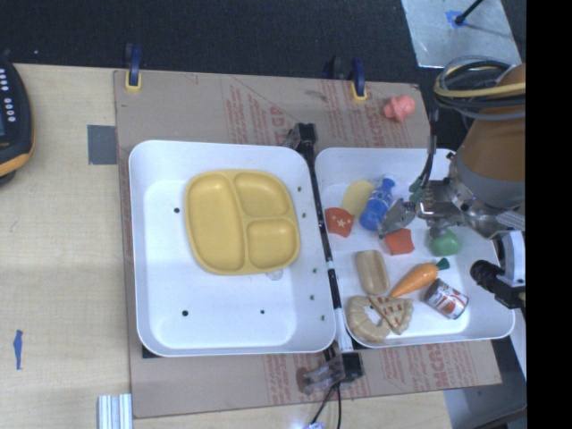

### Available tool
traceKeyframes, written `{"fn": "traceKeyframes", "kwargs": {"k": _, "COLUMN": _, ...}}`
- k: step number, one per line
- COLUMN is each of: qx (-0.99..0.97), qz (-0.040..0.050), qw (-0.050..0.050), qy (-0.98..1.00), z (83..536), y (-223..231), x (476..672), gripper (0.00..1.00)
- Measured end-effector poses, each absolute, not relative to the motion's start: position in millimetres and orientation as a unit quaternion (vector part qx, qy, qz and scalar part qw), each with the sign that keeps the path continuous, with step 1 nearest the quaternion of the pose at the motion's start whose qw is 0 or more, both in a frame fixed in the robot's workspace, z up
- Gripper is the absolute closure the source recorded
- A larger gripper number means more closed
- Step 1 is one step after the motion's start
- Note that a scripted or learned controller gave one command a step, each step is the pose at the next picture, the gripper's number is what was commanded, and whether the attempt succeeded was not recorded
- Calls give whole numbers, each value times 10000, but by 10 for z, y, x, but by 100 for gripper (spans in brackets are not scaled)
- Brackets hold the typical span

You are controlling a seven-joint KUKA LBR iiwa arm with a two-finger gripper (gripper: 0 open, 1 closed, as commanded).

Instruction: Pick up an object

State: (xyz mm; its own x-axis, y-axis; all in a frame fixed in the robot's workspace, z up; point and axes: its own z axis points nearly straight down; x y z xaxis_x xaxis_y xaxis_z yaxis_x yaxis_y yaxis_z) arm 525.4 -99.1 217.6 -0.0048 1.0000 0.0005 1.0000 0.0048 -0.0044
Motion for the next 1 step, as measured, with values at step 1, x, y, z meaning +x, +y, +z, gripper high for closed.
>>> {"fn": "traceKeyframes", "kwargs": {"k": 1, "qx": -7063, "qz": 39, "qw": 32, "qy": -7079, "z": 1395, "y": -1420, "x": 5386, "gripper": 0}}
